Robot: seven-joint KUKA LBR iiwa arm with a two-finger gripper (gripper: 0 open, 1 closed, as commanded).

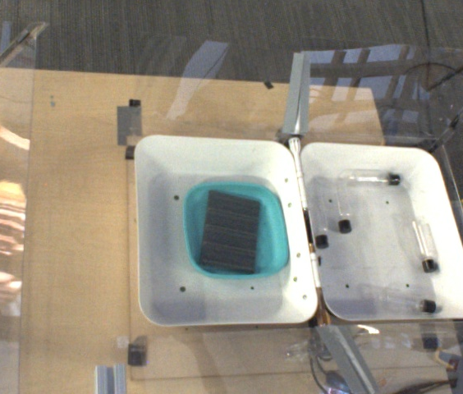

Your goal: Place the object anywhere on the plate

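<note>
A teal square plate [274, 235] lies in the middle of the left white bin [158, 220]. On the plate rests a dark grey ribbed block [231, 231], lying flat and tilted slightly, well inside the plate's rim.
The right white bin [453, 245] holds several clear tubes with black caps, such as one near its back wall [369, 178] and one by its right wall [424, 245]. A metal divider bar [296, 97] runs back from between the bins. Bare wooden bench lies to the left.
</note>
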